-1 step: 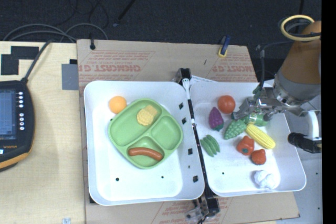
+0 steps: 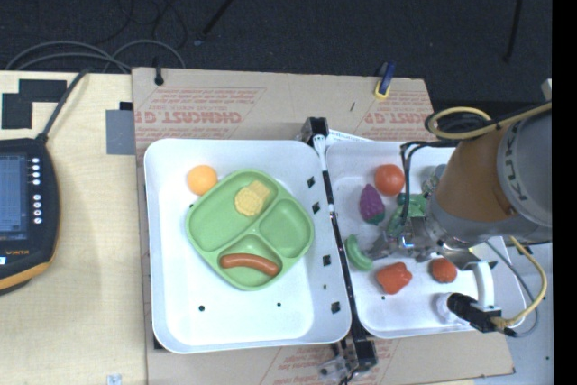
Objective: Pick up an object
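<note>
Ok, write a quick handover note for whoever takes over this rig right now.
Gripper: low in the right bin; whether it is open or shut cannot be made out, nothing seen held.
Right bin: tomato, purple eggplant, green piece, two red pieces.
Left bin: green divided plate with corn and sausage; orange ball beside it.
Done: no pick visible.
Left: grasp and lift one object.

left bin (image 2: 171,302) holds a tray (image 2: 293,230) with corn (image 2: 251,197) and sausage (image 2: 251,263); ball (image 2: 202,179) just behind it; right bin (image 2: 410,320) holds several toys beside the arm (image 2: 491,185)
</note>
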`<state>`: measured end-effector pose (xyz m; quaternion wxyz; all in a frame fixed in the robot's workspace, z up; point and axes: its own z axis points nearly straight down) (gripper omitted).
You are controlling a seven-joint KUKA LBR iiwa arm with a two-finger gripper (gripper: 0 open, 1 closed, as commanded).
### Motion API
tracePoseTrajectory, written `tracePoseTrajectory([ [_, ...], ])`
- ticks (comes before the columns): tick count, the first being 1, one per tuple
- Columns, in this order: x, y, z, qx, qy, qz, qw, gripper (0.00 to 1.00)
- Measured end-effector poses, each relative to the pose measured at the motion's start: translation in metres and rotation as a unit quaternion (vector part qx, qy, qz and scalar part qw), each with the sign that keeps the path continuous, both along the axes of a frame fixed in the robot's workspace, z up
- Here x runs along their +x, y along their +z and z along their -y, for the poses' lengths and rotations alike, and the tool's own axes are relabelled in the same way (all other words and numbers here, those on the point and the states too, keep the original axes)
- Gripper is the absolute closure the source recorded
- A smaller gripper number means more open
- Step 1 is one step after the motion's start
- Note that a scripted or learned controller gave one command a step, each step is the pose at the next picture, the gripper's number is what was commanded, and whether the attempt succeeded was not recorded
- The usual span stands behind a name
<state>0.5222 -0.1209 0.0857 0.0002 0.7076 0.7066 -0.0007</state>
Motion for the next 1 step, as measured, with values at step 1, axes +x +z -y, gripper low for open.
tracePoseTrajectory([
  [1,0.0761,0.0014,-0.0042,0.0006,0.002,0.001,1.0000,0.00],
])
